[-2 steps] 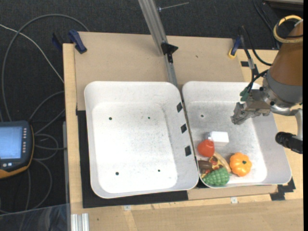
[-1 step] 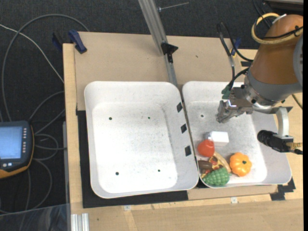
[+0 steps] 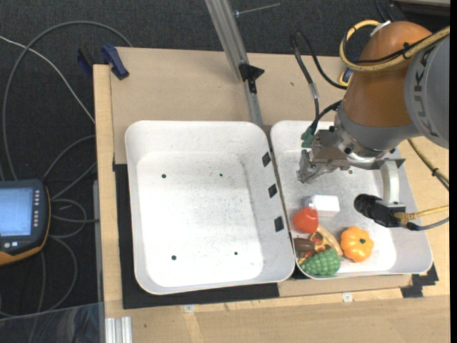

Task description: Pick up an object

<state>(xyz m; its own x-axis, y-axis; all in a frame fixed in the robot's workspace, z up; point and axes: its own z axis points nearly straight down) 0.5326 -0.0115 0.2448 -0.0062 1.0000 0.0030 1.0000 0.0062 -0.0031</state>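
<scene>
Dark carpet and trailing cables surround a wooden counter [image 3: 178, 84] where a KUKA arm works over two shallow white bins. The gripper [image 3: 308, 171] hangs above the upper part of the right bin [image 3: 289, 145], tilted toward the divide between the bins. From this slanted overhead angle it cannot be told whether the gripper is open or closed, and no object can be seen in its grasp.

Every candidate for the pick lies on the right bin's floor, clustered toward its near end. A white block [image 3: 325, 204] sits just below the gripper and is the closest item to it. A red tomato-like toy [image 3: 305, 220] touches the block's lower left corner. An orange pumpkin [image 3: 356, 243] rests further right. A green bunch [image 3: 321, 264] is pressed into the bin's near corner beside a small brown piece [image 3: 305, 246]. The left bin [image 3: 143, 141] stands alongside.

By the look of it the task is at the approach stage. The arm is positioned over the pile but nothing has been lifted, and the descent, the grasp and the raise all appear to remain. The white block seems the likeliest target, though the crowding toys beside it could foul a clean grip.
</scene>
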